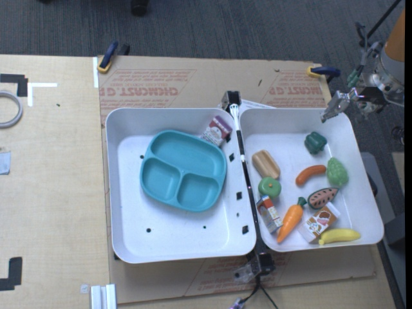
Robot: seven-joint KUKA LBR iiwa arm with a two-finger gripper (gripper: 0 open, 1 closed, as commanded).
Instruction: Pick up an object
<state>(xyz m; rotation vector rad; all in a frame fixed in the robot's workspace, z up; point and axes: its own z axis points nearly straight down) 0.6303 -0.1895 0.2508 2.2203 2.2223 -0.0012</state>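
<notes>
Tool (335, 106) hangs just outside the far right corner of the right bin (367, 166), above its rim; its fingers are too small and blurred to read, so how far it stands open I cannot tell, and nothing shows between them.

Nearest the camera in that bin lie a yellow banana (339, 236) by the front wall, a small printed box (318, 224) just beside it, and an orange carrot (290, 219) tilted toward the divider. All look like light, stiff toy food, probably smooth and a little slippery. The carrot tapers, so its thick middle would seem the safer hold.

Further back sit a watermelon slice (322, 197), a green apple (270, 187), an orange sausage (311, 174) and a bread roll (265, 163). The sausage lies apart from its neighbours, with bare floor round it.

Farthest, a dark green pepper (315, 142) rests alone near the tool, well off the walls: likely the easiest pick.

Left bin (122, 192) holds a teal divided plate (183, 170) and a small packet (216, 131) against the far wall.
</notes>
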